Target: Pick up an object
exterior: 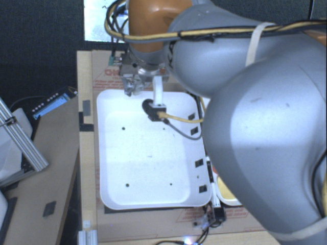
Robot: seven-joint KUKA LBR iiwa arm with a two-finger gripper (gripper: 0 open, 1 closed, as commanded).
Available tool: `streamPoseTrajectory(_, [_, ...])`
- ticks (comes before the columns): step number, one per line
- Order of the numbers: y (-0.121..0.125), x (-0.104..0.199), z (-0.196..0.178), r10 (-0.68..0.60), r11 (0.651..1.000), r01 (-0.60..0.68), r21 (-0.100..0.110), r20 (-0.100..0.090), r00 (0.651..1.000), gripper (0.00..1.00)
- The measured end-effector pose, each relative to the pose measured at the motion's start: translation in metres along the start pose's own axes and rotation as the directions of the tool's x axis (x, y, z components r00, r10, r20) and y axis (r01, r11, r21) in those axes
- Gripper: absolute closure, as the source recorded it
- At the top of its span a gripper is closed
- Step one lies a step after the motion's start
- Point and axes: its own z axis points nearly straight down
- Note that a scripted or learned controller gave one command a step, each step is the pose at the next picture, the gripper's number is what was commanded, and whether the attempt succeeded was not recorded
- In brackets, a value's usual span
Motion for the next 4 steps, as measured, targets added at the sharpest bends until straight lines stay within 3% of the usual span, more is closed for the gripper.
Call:
streamPoseTrajectory(1, [0.002,-0.039,-0.137,0.008,1.000,-0.008,-0.020,-0.003,1.000,1.00])
streamPoseTrajectory(2, [-0.005,-0.001,-0.038,0.001,1.000,-0.001,0.000,0.001,1.000,1.00])
streamPoseTrajectory(4, [-0.081,-0.107,0.033,0.010,1.000,-0.010,-0.001,0.002,1.000,1.00])
